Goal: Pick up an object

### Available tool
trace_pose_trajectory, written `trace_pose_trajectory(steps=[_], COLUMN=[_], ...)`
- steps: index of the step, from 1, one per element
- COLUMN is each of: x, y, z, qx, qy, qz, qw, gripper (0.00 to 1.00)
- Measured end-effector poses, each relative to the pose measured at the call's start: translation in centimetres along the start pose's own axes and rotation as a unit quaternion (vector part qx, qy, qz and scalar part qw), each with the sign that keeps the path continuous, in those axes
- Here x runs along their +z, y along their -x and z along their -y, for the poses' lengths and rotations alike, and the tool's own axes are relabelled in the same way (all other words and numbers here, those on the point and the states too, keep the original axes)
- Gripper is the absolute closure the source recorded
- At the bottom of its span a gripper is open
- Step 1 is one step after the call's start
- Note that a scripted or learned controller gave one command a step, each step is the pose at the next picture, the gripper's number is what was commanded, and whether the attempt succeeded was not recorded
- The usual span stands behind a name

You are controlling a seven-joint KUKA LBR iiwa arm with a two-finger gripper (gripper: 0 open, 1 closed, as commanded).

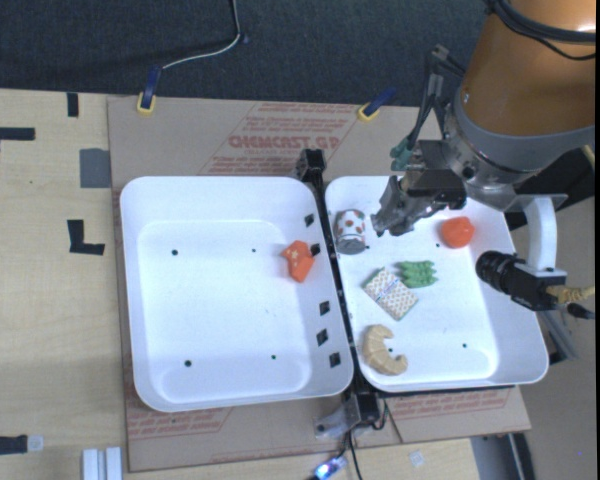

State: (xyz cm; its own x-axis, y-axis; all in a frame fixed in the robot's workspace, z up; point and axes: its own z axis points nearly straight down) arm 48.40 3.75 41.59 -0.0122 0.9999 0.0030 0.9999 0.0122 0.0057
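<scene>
Closest to me, at the front of the right bin (515,373), lies a tan croissant (383,351), curled near the bin's front left corner. Just beyond it sits a small checkered packet (391,293), its pattern too fine to read as any brand, and touching its far corner is a green leafy toy (417,273).

Across the divider, in the left bin (160,228), one orange piece (299,261) rests alone near that bin's right wall, well apart from everything else.

Back in the right bin and further in, a small white can with red spots (352,231) stands beside the divider; its label is blurred, no words to make out. Right next to it hangs the gripper (388,224), low over the bin floor. Nothing sits between its fingers, but whether they are spread or pinched I cannot tell. On its other side a red-orange ball (457,232) lies near the far right of the bin.

Beyond both bins the brown cardboard sheet (210,128) carries red print, upside down from here and too soft to read. Two blue-and-yellow clamps (148,97) grip its far edge.
</scene>
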Motion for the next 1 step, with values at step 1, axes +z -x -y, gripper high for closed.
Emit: trace_pose_trajectory(steps=[1], x=[-6.2], y=[-5.23], z=[-0.1], qx=[0.003], qy=[0.0], qz=[0.001], qw=[1.0], gripper=[1.0])
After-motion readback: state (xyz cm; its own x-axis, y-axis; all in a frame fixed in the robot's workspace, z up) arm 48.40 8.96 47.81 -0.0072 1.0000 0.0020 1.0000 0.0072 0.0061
